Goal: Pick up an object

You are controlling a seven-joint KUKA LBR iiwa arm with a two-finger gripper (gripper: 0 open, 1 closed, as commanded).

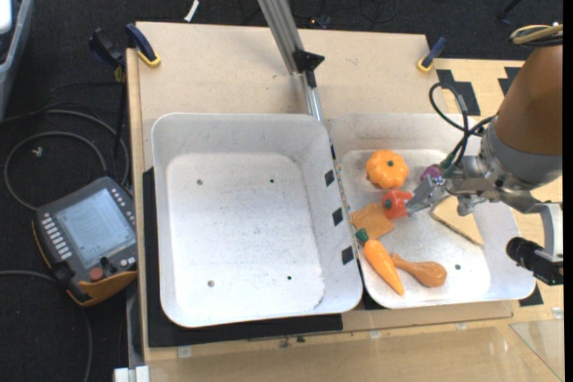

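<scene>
Reaching in over the right bin (501, 286), the hand (421, 201) sits low among the toy foods, and its tips are beside a small red piece (397, 203); I judge it is placed there to take this piece, but I cannot tell if the hand is spread or pressed together, and I do not see the piece clearly between its tips. I take the red piece as the landmark. Just above it lies a small orange pumpkin (387, 168). Just below and a little to the left lies a flat orange piece (371, 220), touching or nearly touching it. Further below is a carrot (382, 266) with a green end, and beside the carrot an orange drumstick-like toy (421, 270). To the right of the red piece, partly under the hand, a pale wedge (458, 226) is seen. Far to the left of the red piece stands the left bin (242, 219) on the same desk (233, 67).
</scene>
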